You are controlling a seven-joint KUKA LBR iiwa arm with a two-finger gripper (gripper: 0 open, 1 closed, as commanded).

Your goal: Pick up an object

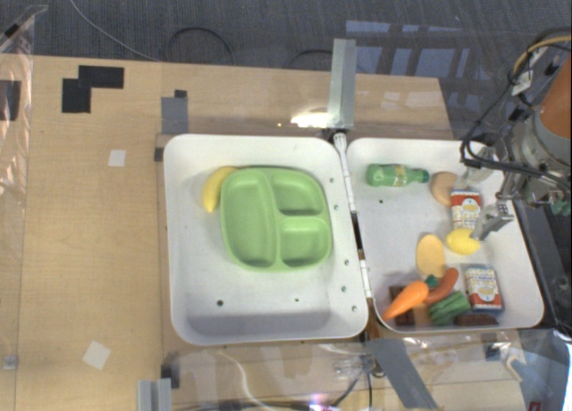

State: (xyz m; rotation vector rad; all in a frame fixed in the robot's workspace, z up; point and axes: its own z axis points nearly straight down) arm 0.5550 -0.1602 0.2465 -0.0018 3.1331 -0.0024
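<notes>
The arm comes in over the right rim of the right bin (527,306), and its gripper (492,220) hangs low beside a small yellow lemon-like piece (461,241) near that rim. Whether the pincer is wide, narrow or closed on anything cannot be told, since the tip is small and partly merged with the toys beneath it. Nothing is visibly lifted, so the pick looks not yet done: judged from this, the approach is made, while the grasp and the raise are left.

The likely target, the yellow piece, lies on the bin floor just below a small red-and-white carton (465,206) and just right of a pale yellow oval (430,254). A green bottle (397,175) lies on its side near the far rim, with a tan rounded piece (443,188) beside it. At the near rim sit a toy carrot (407,297), a green vegetable (446,306) and a 2nd carton (482,285).

The left bin (259,320) holds a green divided tray (273,218) of 3 compartments, with a banana (213,188) touching its far-left corner.

Both cartons and the bottle carry labels, but the print is too small to read.
</notes>
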